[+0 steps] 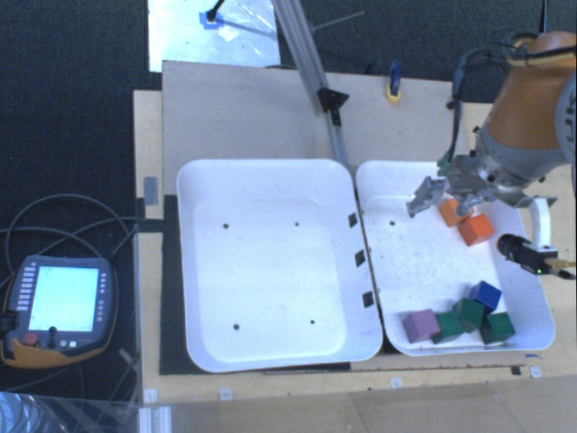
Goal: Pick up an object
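1. The floor [72,79] is dark carpet, showing along the left side and across the top.
2. A pale wooden bench [261,106] fills the middle, with a lighter board laid over its far part.
3. A shiny silver sheet [212,21] lies on the floor beyond the bench's far left corner, carrying a small blue piece.
4. A grey metal pole [306,57] slants in from the top down to the bench, ending at a black clamp.
5. A handheld control panel [59,309] with a lit screen rests on the floor off the bench's left edge, black cables looping around it.
6. A small blue and yellow clamp [394,79] sits at the bench's far edge.
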Robot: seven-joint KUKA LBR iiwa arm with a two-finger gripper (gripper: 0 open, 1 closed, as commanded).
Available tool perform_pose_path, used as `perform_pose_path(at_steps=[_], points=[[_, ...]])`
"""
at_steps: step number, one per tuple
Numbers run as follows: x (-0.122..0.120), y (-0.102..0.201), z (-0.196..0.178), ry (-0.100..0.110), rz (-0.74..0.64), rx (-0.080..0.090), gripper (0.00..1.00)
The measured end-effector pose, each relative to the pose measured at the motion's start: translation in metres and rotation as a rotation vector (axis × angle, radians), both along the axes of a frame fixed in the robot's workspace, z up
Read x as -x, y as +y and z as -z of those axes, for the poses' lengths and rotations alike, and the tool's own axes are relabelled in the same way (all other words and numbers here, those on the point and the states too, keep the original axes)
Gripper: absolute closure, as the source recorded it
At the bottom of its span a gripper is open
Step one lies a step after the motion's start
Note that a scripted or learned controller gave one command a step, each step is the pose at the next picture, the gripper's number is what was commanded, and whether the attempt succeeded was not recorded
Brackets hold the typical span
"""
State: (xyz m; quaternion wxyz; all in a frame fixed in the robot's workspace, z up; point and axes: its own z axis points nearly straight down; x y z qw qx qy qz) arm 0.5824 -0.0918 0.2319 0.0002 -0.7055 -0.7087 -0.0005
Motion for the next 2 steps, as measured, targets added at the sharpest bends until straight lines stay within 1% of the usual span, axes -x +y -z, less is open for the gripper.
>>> perform_pose_path(at_steps=[1, 2], points=[[0.000, 0.000, 0.000, -0.001, 0.001, 0.000, 0.00], [0.001, 0.005, 0.062, 0.005, 0.002, 0.000, 0.00]])
